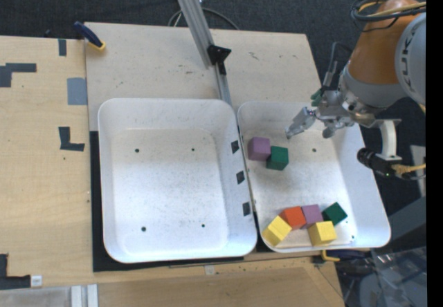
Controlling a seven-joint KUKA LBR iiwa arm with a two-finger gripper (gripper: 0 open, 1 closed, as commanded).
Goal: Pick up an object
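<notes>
In the right bin a purple cube and a dark green cube sit side by side near its middle left. Along the bin's front edge lie several more cubes: yellow, orange, light purple, another yellow and dark green. My gripper hangs over the bin's back part, up and to the right of the green cube. Its two fingers are spread apart with nothing between them.
The left bin stands beside the right one. A slanted metal rail runs down from the back to the gap between the bins. A blue and yellow tool lies on the bench at the back left.
</notes>
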